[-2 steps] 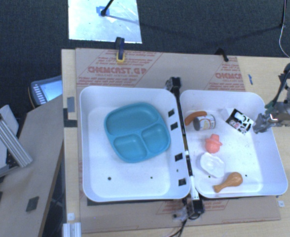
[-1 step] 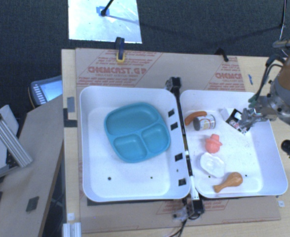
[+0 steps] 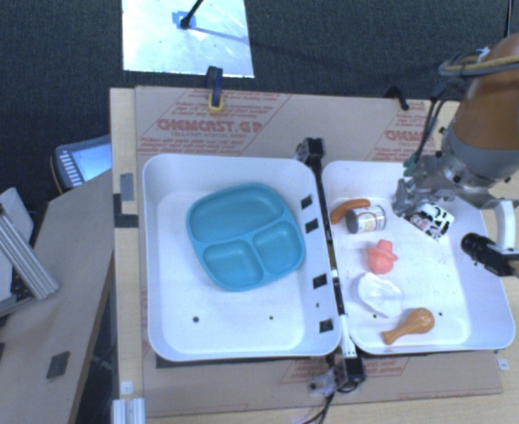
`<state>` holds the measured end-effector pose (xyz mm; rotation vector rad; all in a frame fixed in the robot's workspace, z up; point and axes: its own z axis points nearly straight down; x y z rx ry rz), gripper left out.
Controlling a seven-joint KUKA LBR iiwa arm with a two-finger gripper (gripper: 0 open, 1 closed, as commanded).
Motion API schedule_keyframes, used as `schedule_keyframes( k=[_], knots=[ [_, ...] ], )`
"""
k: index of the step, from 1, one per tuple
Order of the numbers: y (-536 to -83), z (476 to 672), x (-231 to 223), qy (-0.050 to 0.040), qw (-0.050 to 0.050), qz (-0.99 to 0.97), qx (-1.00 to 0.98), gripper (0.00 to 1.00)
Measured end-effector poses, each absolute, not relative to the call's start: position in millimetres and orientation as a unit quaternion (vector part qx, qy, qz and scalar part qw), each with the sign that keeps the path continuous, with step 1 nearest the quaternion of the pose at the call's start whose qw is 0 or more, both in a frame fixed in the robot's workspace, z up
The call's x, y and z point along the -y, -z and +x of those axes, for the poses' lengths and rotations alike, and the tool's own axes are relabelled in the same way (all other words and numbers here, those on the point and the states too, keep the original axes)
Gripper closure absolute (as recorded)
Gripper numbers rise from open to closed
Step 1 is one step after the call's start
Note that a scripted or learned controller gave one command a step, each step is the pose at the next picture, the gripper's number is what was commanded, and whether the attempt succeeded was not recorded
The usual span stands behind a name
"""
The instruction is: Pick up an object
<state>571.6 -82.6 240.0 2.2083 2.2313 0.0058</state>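
1. The worktop (image 3: 206,117), a pale board with red print, fills the middle of the frame and carries two shallow white bins side by side.
2. The left bin (image 3: 167,263) holds a light blue divided plate (image 3: 244,235) at its centre, lying flat with three compartments.
3. The right bin (image 3: 485,312) holds all the loose things, so the pick will most likely be made here.
4. The arm (image 3: 498,104) comes in from the upper right, grey with an orange band, and its pincer (image 3: 409,200) sits low over the upper part of the right bin; whether it is spread or pressed together cannot be told from this angle.
5. Step in hand, as I judge it: the approach. Nothing is seen between the pincer's tips, so no object is picked yet.
6. Nearest candidates: a small black-and-white printed packet (image 3: 431,220) just right of the pincer, and a small jar (image 3: 366,220) lying on its side just left of it, touching an orange sausage-shaped toy (image 3: 348,208).
7. Lower in the bin lie a pink toy (image 3: 382,255), a crumpled white piece (image 3: 380,291) and a tan drumstick toy (image 3: 410,324), well apart from the pincer.
8. The next move calls for settling straight down over one item; the jar may roll, and the flat packet gives little to grip.
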Motion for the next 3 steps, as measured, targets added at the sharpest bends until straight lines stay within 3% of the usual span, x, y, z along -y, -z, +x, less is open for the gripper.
schedule_keyframes(
  k=[3],
  knots=[
    [-244.0, 630.1, -79.8, -0.0023, 0.0, 0.704, -0.711, 1.0]
  ],
)
